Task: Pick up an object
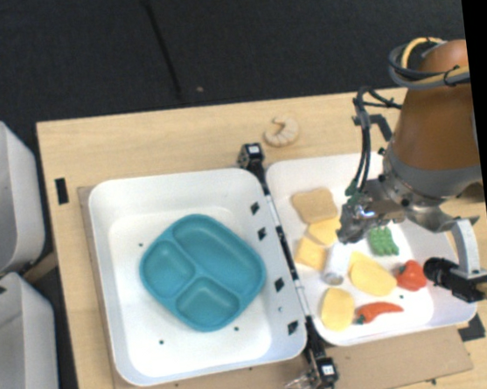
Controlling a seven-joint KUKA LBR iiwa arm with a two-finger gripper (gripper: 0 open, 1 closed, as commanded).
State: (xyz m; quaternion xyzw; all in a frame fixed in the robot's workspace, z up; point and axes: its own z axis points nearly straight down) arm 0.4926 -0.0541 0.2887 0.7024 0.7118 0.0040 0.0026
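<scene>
reaching in from the right of the frame, the grey arm with its orange band [432, 113] hangs over the right-hand shallow white bin [345, 164]. its two-finger gripper [351, 225] sits low at centre right, just above a pale yellow foam wedge [325, 231]; whether the gripper is wide or narrow cannot be told, and nothing is seen held in it. below the tan toast-shaped slab [313, 203] lie a yellow block [311, 253], a rounded yellow lump [372, 276] and a yellow egg-shaped piece [337, 308]. a green ridged piece [381, 241] lies right of the gripper; a red tomato-like toy [411, 276] and a red chilli pepper toy [378, 311] lie at lower right. the left-hand white bin [131, 353] carries a teal three-compartment plate [201, 271]. a small beige curled object [281, 131] rests on the wooden bench [149, 143] above the bins.
</scene>
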